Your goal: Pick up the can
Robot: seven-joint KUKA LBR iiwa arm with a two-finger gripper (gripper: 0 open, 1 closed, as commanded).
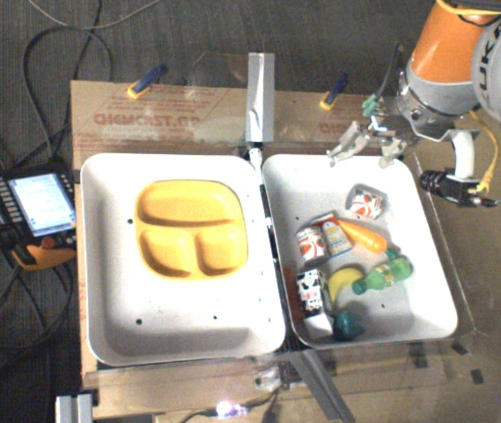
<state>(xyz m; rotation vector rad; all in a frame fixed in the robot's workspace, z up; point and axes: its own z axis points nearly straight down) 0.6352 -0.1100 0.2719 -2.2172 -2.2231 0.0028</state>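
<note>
1. Hovering over the far rim of the right shallow white bin (pixel 426 263): the two-finger end effector (pixel 366 144), metal fingers spread apart, nothing between them.
2. Rising behind it toward the upper right: the grey arm with its orange band (pixel 448 38).
3. Just below the end effector, toward the camera, lying tilted on the bin floor: the small red-and-white metal can (pixel 365 204), apart from the fingers and untouched.
4. Further below and slightly left of the end effector: a second red-and-white can-like container (pixel 311 244), beside a small blue-and-white packet (pixel 336 237) and an orange carrot-shaped toy (pixel 364 235).
5. Lower still, near the bin's front: a green plastic bottle (pixel 383 274), a yellow banana-shaped toy (pixel 345 282), a black-and-white carton (pixel 310 293) and a teal rounded object (pixel 349 324).
6. Well to the left of the end effector: the left shallow white bin (pixel 109 315), with a yellow three-compartment plastic tray (pixel 194 228) lying flat inside.
7. Behind both bins: a brown cardboard sheet (pixel 158 122) on the worktop, held by blue-and-yellow clamps (pixel 147 80).
8. Far left of the end effector, off the worktop: a handheld control pendant with a lit screen (pixel 32 204).
</note>
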